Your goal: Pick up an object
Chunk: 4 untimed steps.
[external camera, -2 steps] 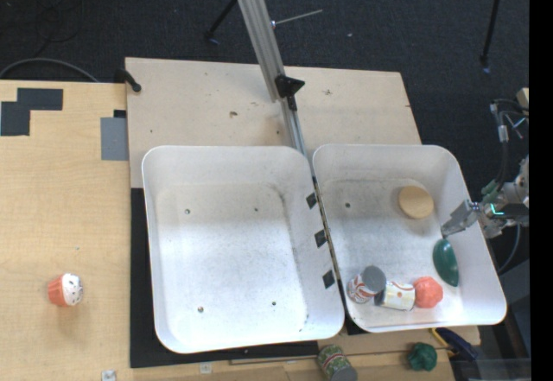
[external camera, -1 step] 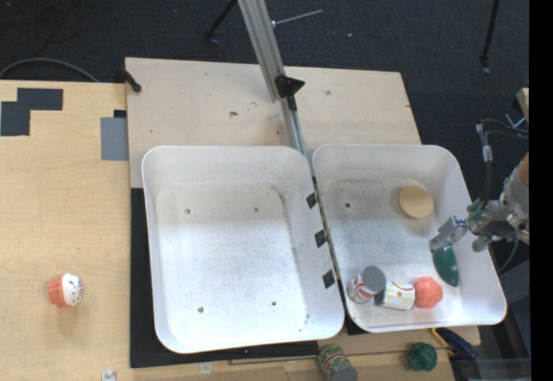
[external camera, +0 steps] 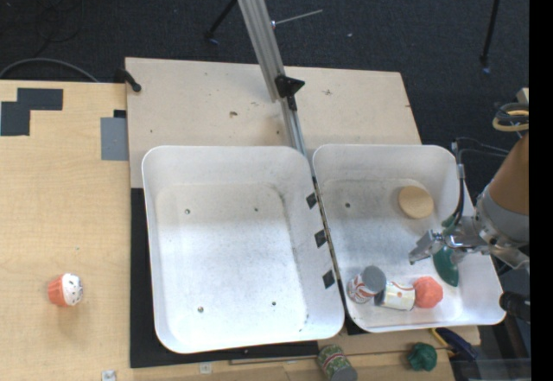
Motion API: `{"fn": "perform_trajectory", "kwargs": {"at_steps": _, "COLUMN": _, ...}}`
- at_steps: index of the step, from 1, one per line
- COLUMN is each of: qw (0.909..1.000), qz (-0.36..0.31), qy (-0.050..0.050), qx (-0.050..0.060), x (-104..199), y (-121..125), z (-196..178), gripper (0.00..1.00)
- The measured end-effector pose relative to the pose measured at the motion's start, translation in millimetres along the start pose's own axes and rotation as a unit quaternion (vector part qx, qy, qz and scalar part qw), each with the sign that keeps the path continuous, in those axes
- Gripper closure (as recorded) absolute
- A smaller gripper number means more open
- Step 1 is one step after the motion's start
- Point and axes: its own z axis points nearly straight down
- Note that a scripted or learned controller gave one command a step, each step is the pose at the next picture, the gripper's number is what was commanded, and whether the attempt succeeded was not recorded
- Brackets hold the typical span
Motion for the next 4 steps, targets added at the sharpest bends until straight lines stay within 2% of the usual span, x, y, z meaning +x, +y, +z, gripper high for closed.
{"fn": "perform_trajectory", "kwargs": {"at_steps": 1, "qw": 1.0, "qz": -0.001, "qy": 0.001, "qx": -0.003, "x": 2, "y": 1, "z": 37, "gripper": 0.0}}
{"fn": "perform_trajectory", "kwargs": {"at_steps": 2, "qw": 1.0, "qz": 0.001, "qy": 0.002, "qx": -0.001, "x": 2, "y": 1, "z": 29, "gripper": 1.0}}
{"fn": "perform_trajectory", "kwargs": {"at_steps": 3, "qw": 1.0, "qz": -0.001, "qy": -0.002, "qx": -0.005, "x": 8, "y": 3, "z": -32, "gripper": 1.0}}
{"fn": "perform_trajectory", "kwargs": {"at_steps": 4, "qw": 1.0, "qz": -0.001, "qy": -0.002, "qx": -0.005, "x": 16, "y": 1, "z": -79, "gripper": 1.0}}
